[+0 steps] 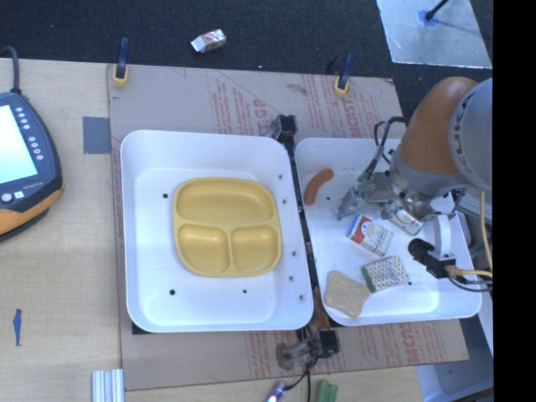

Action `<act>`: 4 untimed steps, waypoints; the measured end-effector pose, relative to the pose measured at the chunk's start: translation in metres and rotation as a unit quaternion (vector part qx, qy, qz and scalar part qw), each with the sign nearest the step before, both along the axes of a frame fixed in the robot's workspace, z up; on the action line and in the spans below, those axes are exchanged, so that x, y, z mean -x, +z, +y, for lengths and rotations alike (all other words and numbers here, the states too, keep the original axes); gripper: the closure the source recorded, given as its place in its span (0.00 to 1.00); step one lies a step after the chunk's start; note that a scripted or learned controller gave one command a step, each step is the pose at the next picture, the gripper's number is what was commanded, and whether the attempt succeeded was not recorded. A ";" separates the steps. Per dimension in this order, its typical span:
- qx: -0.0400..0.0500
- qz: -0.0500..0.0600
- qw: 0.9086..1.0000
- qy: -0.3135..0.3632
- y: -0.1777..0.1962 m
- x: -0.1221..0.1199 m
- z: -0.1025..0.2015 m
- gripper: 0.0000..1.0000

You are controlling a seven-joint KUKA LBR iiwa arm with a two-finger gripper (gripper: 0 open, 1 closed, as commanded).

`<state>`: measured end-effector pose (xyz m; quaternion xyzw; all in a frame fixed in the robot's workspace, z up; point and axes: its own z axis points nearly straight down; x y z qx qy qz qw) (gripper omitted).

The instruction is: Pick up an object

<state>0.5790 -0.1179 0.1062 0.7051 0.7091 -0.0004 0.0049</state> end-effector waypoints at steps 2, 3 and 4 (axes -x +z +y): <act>-0.001 0.007 1.000 -0.002 -0.013 -0.076 0.019 0.00; -0.001 0.007 1.000 -0.002 -0.013 -0.076 0.018 0.00; -0.001 0.007 1.000 -0.001 -0.013 -0.076 0.019 0.00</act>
